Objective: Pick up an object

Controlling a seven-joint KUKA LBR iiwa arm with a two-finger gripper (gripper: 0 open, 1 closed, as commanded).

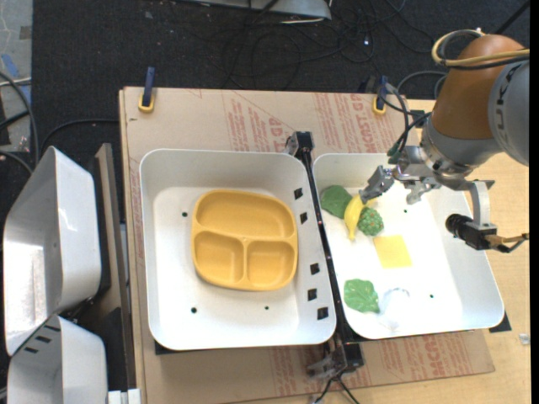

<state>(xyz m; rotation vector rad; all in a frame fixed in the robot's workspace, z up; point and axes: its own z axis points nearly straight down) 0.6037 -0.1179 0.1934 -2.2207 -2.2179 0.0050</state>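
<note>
The right bin holds several small items. A green piece, a yellow banana and a knobbly green lump lie bunched together at its back left. A flat yellow square lies near the middle. A green leafy piece and a pale, clear-looking item sit at the front. My gripper hangs over the back of this bin, just right of the banana's top end. It is open, and only bare bin floor shows between its fingers.
The left bin holds a yellow divided plate. A black clamped divider runs between the two bins. A black part with a cable hangs off the arm over the right bin's right side. White tubs stand at the far left.
</note>
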